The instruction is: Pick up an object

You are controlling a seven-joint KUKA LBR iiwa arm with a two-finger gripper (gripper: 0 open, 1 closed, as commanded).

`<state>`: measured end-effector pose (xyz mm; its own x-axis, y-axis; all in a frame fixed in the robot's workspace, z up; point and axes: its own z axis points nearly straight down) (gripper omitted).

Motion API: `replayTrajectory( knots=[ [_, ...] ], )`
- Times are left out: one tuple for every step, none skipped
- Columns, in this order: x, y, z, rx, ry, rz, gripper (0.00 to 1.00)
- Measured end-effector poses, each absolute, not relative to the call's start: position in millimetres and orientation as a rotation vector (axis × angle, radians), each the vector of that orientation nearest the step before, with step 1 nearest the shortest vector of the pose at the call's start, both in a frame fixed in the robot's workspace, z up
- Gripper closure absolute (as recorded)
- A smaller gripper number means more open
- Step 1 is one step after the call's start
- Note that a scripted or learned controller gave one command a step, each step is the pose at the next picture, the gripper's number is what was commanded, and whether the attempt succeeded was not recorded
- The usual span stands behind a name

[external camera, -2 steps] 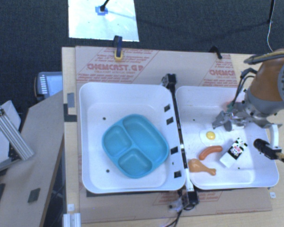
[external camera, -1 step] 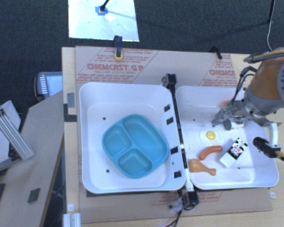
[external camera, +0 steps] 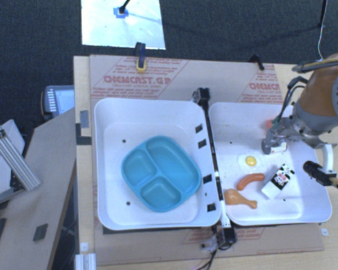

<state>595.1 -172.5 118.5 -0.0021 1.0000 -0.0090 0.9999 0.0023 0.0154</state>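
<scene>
Hand [external camera: 272,146], grip state unclear, hovers in the right bin [external camera: 310,212]; lower straight onto the egg [external camera: 250,161], centred.

Arm [external camera: 327,97] cut off at right edge.

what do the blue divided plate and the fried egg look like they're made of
The blue divided plate looks like moulded plastic: one even turquoise colour, rounded compartment walls, a soft sheen. The fried egg seems to be a toy, probably plastic or rubber: a flat, uniformly white disc with a neat, solid yellow dome for the yolk. It is too small here to tell hard from soft.
</scene>
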Motion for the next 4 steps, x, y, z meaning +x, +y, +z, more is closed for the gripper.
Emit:
replayTrajectory(
  knots=[
    [601.1,-179,161,2.217,2.225,0.0,1.0],
    [603.0,-189,206,2.218,2.223,-0.001,1.0],
    [605.2,-189,247,2.215,2.226,0.0,1.0],
    [602.2,-132,237,2.215,2.237,-0.003,1.0]
  ],
)
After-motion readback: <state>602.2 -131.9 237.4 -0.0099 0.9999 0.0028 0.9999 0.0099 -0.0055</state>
